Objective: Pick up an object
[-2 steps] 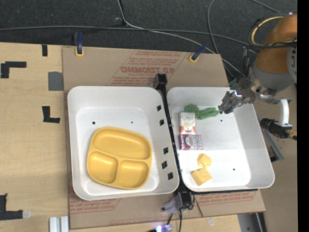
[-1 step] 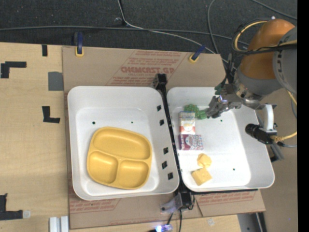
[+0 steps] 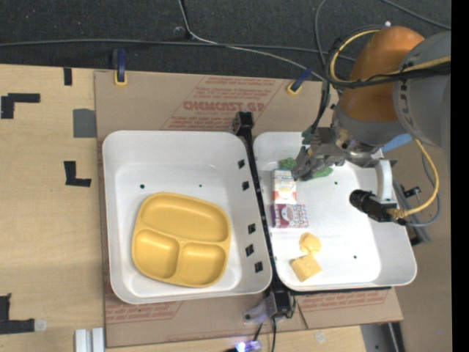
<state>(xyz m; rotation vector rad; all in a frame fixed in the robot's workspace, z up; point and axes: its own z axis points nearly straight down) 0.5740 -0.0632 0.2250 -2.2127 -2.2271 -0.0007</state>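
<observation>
Right bin (image 3: 366, 266): white-and-maroon carton (image 3: 287, 201), lying flat; pincer (image 3: 314, 161) above green item (image 3: 316, 169), grip state unclear.

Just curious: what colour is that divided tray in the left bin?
Yellow tray, seen in the camera view.

A light wooden bench top (image 3: 44, 218) is seen across the left and near parts of the scene, marked with several short black tape pieces (image 3: 73, 174) and a grey patch (image 3: 84, 122). A brown cardboard sheet (image 3: 212, 101) with faint red printing is laid flat on the bench, and its far edge is held by a blue and yellow clamp (image 3: 119, 70) on the left and another clamp (image 3: 298, 83) further right. Beyond the bench, a dark grey carpeted floor (image 3: 88, 13) is spread across the far side, and a thin black cable (image 3: 220, 42) is trailed over it. The scene is evenly lit, with only soft shadows cast.
</observation>
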